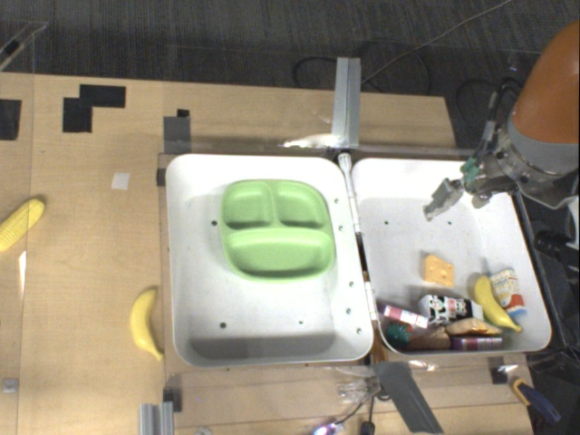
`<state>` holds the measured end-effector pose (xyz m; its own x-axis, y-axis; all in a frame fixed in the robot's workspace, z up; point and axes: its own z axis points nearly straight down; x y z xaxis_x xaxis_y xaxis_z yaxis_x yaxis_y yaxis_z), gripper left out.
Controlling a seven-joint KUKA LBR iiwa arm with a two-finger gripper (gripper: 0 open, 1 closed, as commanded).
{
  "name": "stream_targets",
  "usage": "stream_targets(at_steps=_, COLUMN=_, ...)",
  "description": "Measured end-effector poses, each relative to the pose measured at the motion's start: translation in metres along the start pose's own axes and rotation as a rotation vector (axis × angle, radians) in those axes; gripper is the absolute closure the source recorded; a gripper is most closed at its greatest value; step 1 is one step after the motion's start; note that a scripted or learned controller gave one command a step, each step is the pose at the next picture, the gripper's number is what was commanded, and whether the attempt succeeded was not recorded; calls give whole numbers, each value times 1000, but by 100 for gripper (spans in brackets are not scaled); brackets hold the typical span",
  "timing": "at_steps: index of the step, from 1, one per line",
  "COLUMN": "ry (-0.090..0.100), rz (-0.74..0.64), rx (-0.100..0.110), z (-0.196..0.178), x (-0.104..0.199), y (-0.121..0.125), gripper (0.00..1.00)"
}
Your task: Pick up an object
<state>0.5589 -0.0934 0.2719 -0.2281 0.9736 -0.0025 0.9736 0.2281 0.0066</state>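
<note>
Yellow and holey, a cheese wedge (439,269) lies flat in my right bin (399,243), just behind the toys piled along the near wall. My gripper (450,194) hangs farther back over bare floor, arm slanting in from the right, fingers apart with nothing between them.
</note>
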Motion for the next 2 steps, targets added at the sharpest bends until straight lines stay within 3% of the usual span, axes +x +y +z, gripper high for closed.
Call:
stream_targets(at_steps=1, ry=3, rz=-279, rx=3, z=124, x=-10, y=-70, gripper=0)
stream_targets(at_steps=2, ry=-4, rz=-522, rx=-6, z=181, x=12, y=-46, gripper=0)
